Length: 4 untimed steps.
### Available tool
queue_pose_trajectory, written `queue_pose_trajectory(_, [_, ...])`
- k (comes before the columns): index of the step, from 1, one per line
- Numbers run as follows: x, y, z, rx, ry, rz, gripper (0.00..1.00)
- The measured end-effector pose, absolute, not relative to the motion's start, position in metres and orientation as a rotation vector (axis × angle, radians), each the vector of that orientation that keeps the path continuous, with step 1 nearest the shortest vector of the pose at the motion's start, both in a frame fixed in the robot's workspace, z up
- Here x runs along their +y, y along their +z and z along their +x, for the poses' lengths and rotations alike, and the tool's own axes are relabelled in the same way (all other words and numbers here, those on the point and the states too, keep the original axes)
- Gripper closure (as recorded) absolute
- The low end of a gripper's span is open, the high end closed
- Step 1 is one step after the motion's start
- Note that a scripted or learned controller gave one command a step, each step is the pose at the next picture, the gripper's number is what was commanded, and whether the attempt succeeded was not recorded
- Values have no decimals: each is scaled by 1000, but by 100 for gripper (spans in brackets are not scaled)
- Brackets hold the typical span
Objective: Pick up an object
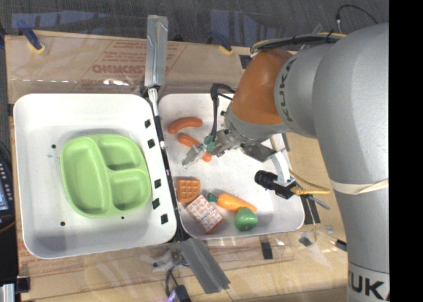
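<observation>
left bin (pixel 33 129): white, holds a green divided plate (pixel 92 175) lying flat near its middle.

right bin (pixel 228 178): white, holds all the loose items.
- waffle piece (pixel 188 189), orange-brown, against the bin's left wall, lower half.
- patterned block (pixel 205 213), just below and right of the waffle piece, near the front edge, close to touching it.
- long sausage (pixel 185 124) in the upper left of the bin; short sausage (pixel 188 140) just beneath it, apart from it.
- gripper (pixel 196 155) down inside the bin, pointing to the lower left, just below the short sausage. spread or closed: cannot tell from this view.
- small orange bit (pixel 207 158) right at the gripper's side; held or merely beside it, cannot tell.
- carrot (pixel 234 202) lying flat, right of the block.
- green pepper (pixel 246 219) just below the carrot's right end, at the front edge.

arm (pixel 297 96): grey with an orange band, leaning in over the bin's right half.
</observation>
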State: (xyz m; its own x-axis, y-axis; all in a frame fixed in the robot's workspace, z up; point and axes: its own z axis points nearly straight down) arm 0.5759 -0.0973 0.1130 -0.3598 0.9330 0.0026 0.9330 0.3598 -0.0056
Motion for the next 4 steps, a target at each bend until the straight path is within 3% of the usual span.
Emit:
queue_pose_trajectory(1, [-111, 91, 605, -2566, 3, -1810, 0])
queue_pose_trajectory(2, [-111, 102, 605, -2570, 3, -1803, 100])
queue_pose_trajectory(3, [-60, 195, 648, -2510, -3, -1893, 100])
queue_pose_trajectory(4, [-59, 202, 648, -2513, 3, -1884, 100])
